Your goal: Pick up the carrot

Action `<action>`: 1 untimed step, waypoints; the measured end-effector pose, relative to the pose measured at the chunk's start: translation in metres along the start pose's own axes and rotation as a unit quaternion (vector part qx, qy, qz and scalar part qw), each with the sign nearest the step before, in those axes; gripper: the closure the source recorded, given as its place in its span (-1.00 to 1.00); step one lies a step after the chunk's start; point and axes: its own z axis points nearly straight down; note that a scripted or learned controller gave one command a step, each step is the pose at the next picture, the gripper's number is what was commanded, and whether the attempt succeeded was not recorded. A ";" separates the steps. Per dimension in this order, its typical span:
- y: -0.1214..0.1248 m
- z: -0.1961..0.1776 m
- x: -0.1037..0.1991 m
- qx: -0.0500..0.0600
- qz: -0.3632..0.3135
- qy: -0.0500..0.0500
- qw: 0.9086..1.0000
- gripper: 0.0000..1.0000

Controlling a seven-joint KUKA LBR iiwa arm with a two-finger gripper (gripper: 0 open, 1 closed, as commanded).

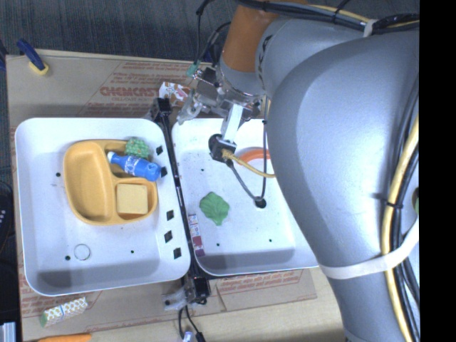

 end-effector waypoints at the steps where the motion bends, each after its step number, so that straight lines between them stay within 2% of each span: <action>1: 0.003 0.024 -0.011 0.001 0.017 -0.001 1.000 -1.00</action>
